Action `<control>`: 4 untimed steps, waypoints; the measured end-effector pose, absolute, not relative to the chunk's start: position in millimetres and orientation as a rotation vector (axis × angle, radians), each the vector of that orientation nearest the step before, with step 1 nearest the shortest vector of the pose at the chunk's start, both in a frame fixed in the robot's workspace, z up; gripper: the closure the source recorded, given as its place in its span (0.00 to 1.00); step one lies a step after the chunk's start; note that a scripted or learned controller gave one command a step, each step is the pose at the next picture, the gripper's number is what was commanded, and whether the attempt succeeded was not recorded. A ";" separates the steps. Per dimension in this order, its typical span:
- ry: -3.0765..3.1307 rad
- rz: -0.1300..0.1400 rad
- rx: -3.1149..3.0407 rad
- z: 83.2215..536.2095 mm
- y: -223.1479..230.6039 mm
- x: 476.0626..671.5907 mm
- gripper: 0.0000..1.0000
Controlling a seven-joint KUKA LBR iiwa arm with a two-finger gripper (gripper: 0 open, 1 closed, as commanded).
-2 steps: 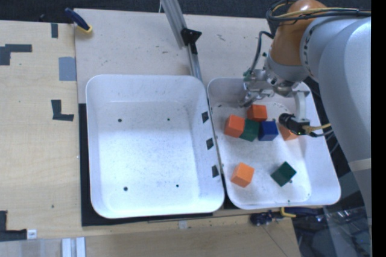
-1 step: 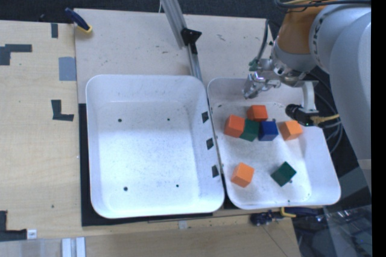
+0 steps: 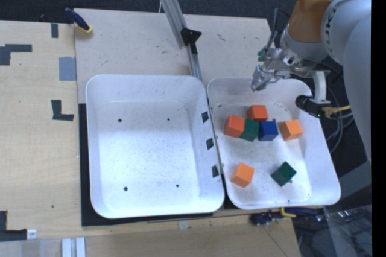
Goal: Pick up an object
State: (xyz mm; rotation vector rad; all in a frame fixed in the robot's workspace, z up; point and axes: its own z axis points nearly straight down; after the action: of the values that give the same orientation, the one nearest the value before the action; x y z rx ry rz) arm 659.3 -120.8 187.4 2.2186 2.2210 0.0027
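The right bin (image 3: 313, 189) holds several small blocks. A cluster sits mid-bin: an orange block (image 3: 257, 112), another orange block (image 3: 234, 125), a green block (image 3: 249, 130), a blue block (image 3: 268, 130) and an orange block (image 3: 291, 129). Nearer the front lie a lone orange block (image 3: 243, 174) and a dark green block (image 3: 283, 174). My gripper (image 3: 261, 81) hangs above the bin's far edge, behind the cluster, with nothing visibly between its fingers.
The left bin (image 3: 96, 129) stands beside the right one. A slanted metal post (image 3: 172, 5) runs down to the gap between the bins. A blue-and-yellow clamp (image 3: 78, 20) lies at the bench's far left. Cables (image 3: 319, 106) hang by the right bin's far right corner.
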 end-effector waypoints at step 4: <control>2.230 0.003 2.214 225.4 47.6 674.7 1.00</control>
State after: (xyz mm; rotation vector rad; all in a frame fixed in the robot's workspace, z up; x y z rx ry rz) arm 674.7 47.6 225.4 2.2144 2.2300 0.0029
